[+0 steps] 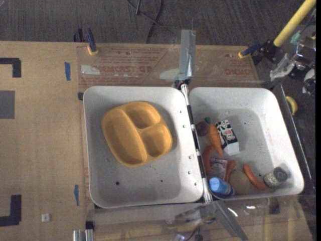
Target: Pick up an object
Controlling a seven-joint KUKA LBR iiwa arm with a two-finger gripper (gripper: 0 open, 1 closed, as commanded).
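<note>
My gripper [296,59] parked top right off bins, can't tell its state, nothing visibly held. Pickables heaped in right bin [261,104] near corner: carrot [214,138], milk carton [227,135]. Yellow tray [136,132] alone in left bin [100,174].

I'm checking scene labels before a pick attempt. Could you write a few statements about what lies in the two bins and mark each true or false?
1. A yellow divided tray lies in the left bin. True.
2. The yellow divided tray has five compartments. False: three show.
3. The small black-and-white carton lies in the right bin. True.
4. The blue-capped bottle sits at the right bin's far edge. False: it sits by the near edge, close to the divider between the bins.
5. The orange carrot lies just left of the carton. True.
</note>
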